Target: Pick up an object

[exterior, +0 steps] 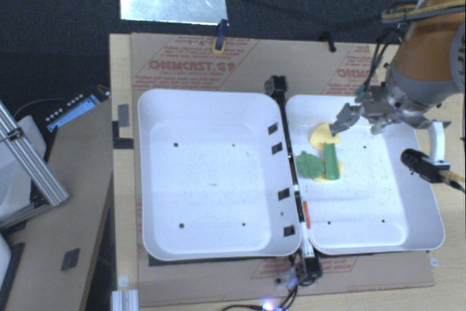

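nearest the lens, the front rims of both bins sit on a printed board, joined along the middle by a strip of black clips [284, 171], which seems meant to keep the pair from sliding apart. left bin [156, 229] has only a bare floor with small dark studs. right bin [426, 226] holds the pieces to choose from: a green stick [331, 160] lying roughly upright in the view, a darker green lump [311, 164] touching its left side, and a yellow piece [319, 135] just above them, all bunched in the bin's upper left part near the divider. gripper [344, 120] hangs at a slant over the yellow piece, its tip close to that piece's right edge; i cannot tell whether it touches. i cannot tell how the claw is set, since it shows as one pale wedge from this angle, and nothing can be seen pinched in it. arm [429, 54] leans in from the right so the tip lands on the cluster. judging by this, the pick is in its approach stage, and the crowding could make a clean grab of one piece awkward.
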{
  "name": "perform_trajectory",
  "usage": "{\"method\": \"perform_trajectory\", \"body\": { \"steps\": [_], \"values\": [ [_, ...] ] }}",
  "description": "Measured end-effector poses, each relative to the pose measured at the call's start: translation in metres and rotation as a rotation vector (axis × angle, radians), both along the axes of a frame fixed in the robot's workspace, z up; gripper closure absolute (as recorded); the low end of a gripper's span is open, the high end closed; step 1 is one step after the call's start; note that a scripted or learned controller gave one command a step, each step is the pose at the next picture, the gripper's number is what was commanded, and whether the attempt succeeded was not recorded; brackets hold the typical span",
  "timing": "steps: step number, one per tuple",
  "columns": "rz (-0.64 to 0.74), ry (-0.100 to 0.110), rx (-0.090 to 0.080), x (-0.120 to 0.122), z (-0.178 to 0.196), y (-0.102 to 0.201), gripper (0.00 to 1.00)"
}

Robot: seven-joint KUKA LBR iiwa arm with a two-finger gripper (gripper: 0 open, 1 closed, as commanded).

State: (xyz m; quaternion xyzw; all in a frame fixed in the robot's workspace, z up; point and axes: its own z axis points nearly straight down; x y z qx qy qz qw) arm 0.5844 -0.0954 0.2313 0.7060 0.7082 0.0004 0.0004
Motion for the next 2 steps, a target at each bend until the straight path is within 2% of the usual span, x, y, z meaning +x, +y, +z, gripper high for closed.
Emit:
{"method": "perform_trajectory", "body": {
  "steps": [1, 2],
  "values": [
    [0.002, -0.003, 0.000, 0.001, 0.011, 0.000, 1.00],
    [0.009, -0.002, 0.002, 0.034, -0.003, 0.083, 1.00]
  ]
}}
